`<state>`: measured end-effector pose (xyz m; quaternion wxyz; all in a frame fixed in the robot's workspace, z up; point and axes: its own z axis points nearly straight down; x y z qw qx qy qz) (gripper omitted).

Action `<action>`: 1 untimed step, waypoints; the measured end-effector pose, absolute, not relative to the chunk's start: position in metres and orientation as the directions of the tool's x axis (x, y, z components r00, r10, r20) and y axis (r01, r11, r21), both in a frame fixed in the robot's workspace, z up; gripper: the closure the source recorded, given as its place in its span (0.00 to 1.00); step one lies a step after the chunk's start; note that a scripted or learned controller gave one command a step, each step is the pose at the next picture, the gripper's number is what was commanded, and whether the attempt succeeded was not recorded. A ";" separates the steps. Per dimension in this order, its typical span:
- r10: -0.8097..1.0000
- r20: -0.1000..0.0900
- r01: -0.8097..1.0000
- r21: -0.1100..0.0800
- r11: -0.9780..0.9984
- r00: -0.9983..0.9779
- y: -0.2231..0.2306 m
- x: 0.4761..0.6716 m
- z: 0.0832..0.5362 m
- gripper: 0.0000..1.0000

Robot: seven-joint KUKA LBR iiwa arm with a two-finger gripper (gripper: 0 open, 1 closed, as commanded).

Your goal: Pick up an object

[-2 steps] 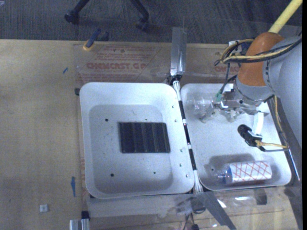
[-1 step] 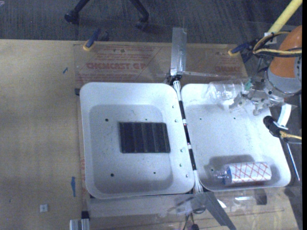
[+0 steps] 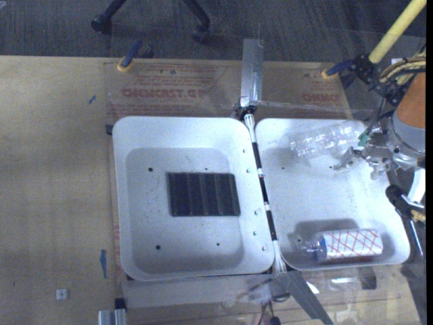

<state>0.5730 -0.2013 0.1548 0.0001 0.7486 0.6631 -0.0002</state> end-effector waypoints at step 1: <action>0.979 0.001 0.979 -0.002 -0.205 0.205 -0.120 0.479 0.185 0.00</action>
